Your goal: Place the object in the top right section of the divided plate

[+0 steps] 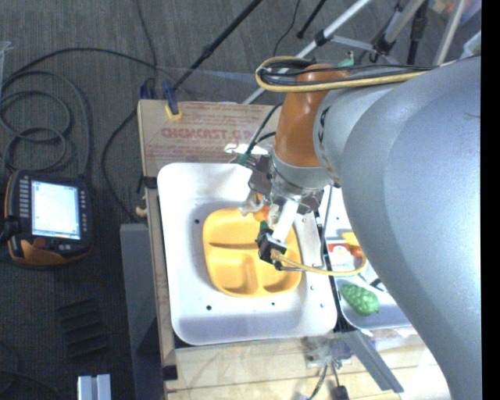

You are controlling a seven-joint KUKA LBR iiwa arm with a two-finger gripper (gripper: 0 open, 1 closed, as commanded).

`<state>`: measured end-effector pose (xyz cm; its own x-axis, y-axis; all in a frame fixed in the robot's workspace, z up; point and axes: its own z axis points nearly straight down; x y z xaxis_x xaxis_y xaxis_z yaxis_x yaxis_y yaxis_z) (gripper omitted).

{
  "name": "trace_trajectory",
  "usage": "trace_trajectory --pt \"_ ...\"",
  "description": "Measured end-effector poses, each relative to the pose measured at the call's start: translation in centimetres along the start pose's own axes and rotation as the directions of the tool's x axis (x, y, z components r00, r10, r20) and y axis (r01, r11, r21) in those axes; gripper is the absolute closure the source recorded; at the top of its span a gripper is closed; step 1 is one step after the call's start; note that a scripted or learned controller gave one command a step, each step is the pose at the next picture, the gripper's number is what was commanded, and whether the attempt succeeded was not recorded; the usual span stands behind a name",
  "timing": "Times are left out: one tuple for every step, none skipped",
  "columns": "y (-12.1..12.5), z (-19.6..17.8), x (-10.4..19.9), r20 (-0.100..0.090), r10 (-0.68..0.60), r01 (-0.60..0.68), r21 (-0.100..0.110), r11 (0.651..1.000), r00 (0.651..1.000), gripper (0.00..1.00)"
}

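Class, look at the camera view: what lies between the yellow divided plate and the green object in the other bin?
In the camera view, between the divided plate and the green object run the white rims of the two bins, crossed by a yellow cable.

a robotics lab, by the look of it. the grey industrial arm (422, 180) with its orange band reaches over a plywood bench (211, 129) bearing white bins (180, 258). a teach pendant (48, 215) with a lit screen lies on dark carpet (70, 328), black cables (47, 109) looping around it. light-stand or tripod legs (351, 19) stand behind the bench.
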<state>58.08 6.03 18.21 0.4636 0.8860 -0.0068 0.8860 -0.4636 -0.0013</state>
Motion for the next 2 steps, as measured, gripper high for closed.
trace_trajectory --pt "1.9 0.0 -1.1 0.001 0.000 0.000 0.000 1.000 1.000 1.00" --pt "-0.2 0.0 -1.0 -0.003 -0.240 0.240 0.001 0.971 0.971 1.00"
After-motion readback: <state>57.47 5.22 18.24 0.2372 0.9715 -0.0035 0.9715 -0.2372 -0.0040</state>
